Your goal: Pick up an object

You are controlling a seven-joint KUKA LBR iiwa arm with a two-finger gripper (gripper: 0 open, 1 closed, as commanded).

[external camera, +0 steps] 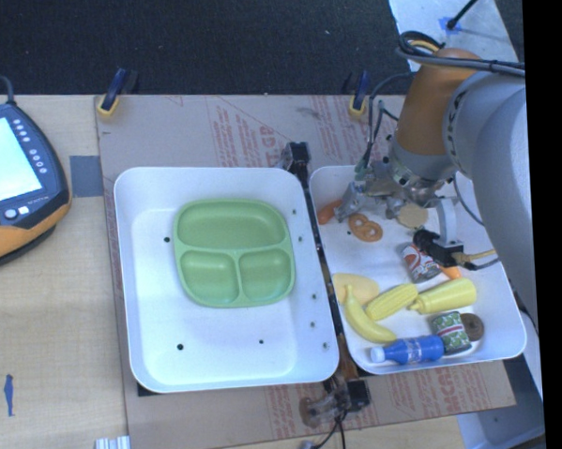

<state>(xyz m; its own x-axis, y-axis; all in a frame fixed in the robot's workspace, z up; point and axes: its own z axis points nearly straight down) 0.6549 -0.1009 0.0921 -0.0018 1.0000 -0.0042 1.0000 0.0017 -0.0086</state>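
I am at the reaching step: the gripper [385, 193] hangs low over the right bin [513, 343], near the pretzel [364, 228]. Jaws' state I cannot tell. Next, descend onto it.

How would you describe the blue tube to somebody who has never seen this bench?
Find the right white bin, the one crowded with toy food. Along its near edge lies the blue tube, flat, with a white end pointing left. It sits just below the banana and is the one blue thing among yellow neighbours.

The grey arm reaches in from the right, claw [378, 197] lowered, wrist perhaps slightly tilted.
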